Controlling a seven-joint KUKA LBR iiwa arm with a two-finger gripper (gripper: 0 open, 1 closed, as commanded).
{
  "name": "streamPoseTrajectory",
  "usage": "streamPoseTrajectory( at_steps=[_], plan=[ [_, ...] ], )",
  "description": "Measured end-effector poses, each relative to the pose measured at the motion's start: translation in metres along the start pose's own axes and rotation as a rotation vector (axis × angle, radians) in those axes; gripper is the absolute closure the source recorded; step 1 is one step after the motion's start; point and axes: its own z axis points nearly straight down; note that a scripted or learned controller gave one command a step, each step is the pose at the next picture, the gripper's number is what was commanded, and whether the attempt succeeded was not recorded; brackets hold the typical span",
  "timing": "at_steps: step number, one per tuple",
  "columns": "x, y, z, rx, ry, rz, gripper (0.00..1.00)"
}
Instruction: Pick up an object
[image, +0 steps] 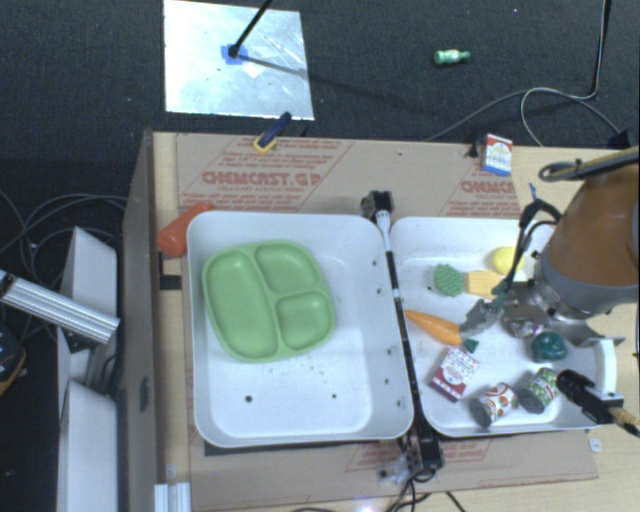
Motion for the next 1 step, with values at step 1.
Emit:
streamPoseTrajectory(
  at_steps=[1],
  plan=[
    [0.0027,0.0570,0.0806,-0.002,0.000,0.000,0.00]
  ],
)
